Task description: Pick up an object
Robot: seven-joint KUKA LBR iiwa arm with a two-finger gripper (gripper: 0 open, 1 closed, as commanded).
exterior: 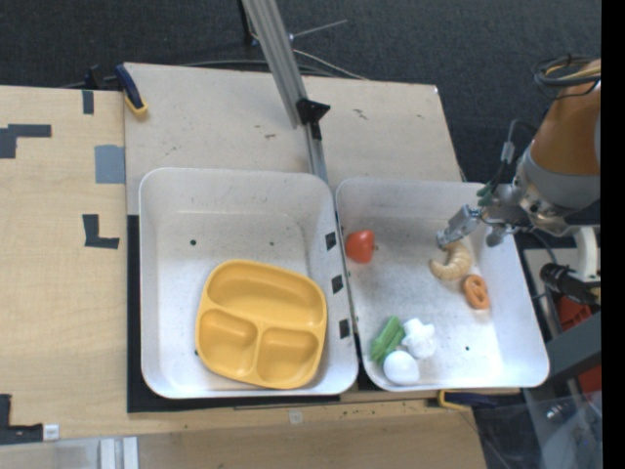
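the gripper point(457, 234) hangs low in the right bin point(508, 355), its fingers just above the croissant point(452, 265); i cannot tell how far they are open or whether they hold it.

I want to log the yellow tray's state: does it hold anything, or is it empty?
Empty. The yellow tray lies flat in the left bin, and all three of its compartments show bare yellow bottoms.
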